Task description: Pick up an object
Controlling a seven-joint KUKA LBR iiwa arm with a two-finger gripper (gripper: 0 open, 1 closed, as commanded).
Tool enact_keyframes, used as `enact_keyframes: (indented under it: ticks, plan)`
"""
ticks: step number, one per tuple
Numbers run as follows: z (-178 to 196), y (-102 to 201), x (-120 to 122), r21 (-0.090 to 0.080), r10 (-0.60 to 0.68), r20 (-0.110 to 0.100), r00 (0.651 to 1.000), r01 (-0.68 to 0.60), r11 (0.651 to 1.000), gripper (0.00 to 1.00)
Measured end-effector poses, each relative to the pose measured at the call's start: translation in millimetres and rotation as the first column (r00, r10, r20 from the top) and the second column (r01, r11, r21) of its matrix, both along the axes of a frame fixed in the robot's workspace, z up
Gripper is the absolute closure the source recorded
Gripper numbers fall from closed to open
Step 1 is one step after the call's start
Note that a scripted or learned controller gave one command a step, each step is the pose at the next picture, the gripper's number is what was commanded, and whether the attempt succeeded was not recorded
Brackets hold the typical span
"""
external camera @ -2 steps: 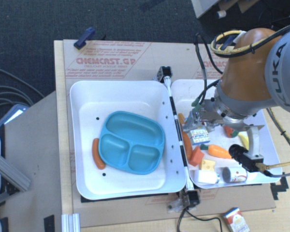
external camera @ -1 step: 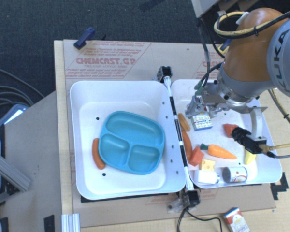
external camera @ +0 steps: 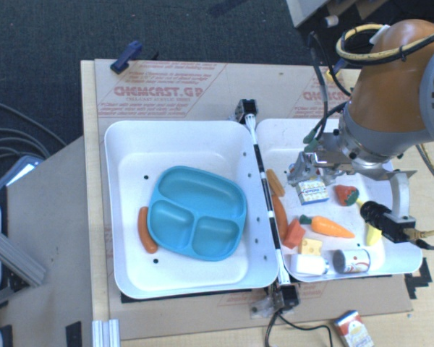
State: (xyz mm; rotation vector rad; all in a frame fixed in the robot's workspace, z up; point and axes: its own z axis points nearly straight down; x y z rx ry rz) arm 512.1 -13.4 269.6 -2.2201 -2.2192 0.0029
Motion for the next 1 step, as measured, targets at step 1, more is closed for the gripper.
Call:
enact_keyframes:
  ticks: [1]
  plan:
    - [-78.0, -68.0, 63.2, -0.001, -0.001, 0.002, 1.0, 0.001, 1.0, 1.0]
